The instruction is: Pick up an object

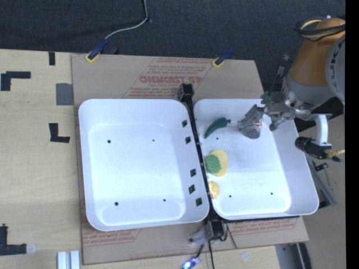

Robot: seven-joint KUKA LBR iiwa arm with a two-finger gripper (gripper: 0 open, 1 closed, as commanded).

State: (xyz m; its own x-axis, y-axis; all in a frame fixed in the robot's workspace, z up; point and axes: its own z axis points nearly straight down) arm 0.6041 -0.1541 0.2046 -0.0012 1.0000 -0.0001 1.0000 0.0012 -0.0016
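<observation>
Pincer (252,125) grip unclear, beside a curved green, perhaps pepper-like object (216,126).

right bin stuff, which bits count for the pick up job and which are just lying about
For the job: gripper; green curved piece, yellow and green lump, small yellow piece, all in the right bin.

Lying about: left bin, cardboard sheet, blue-yellow clamps, white cable.

1. Cardboard sheet (168,77) lies under both bins, red print along its 12 o'clock edge
2. Two blue-and-yellow clamps (96,50) (222,56) grip that edge, at 11 and 1 o'clock
3. White cable (143,7) runs from the left clamp toward 12 o'clock over dark carpet (224,15)
4. Black tape marks (14,78) sit on the bench (33,178) at 9 o'clock
</observation>
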